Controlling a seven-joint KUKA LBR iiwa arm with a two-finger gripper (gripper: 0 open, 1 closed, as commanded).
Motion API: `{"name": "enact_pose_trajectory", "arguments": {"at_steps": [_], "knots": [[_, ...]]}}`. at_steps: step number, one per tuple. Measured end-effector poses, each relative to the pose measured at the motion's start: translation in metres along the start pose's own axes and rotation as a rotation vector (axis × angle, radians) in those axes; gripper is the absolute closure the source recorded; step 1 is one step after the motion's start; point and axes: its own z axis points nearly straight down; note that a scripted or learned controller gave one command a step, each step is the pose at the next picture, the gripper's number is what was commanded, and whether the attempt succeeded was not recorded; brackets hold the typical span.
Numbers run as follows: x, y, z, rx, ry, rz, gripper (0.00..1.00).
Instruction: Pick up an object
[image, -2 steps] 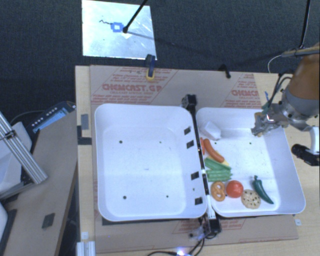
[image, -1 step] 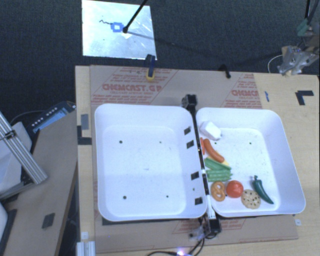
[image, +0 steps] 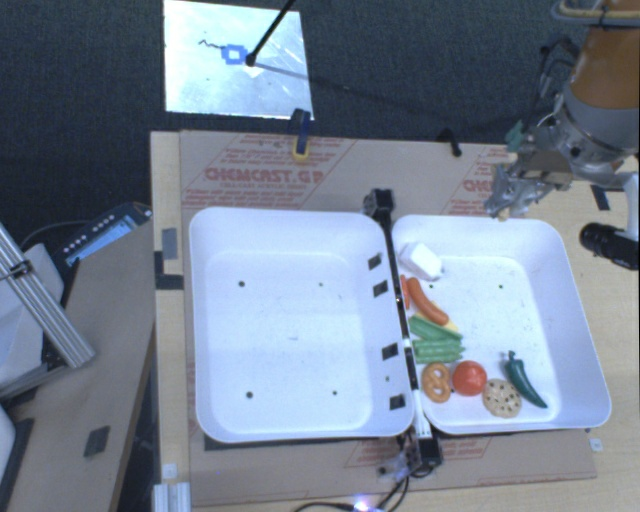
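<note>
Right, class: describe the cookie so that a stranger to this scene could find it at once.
Start at the right-hand white bin and go to its near edge, where the toy foods lie in a cluster. The cookie sits between the red tomato and the dark green pepper. It alone is a tan, speckled disc.

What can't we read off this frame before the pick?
- gripper, camera view: small and blurred above the right bin's far rim; its state can't be read.
- Arm, camera view: cut off by the top and right edges.
- green beans, camera view: bunched against the carrot; count and overlap unclear.
</note>
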Motion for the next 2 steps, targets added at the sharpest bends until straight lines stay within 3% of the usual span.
{"name": "enact_pose_trajectory", "arguments": {"at_steps": [1,2], "knots": [[0.061,-0.028,0.089,0.002,0.000,-0.001,1.00],[0.096,-0.071,0.125,-0.002,-0.002,0.002,1.00]]}}
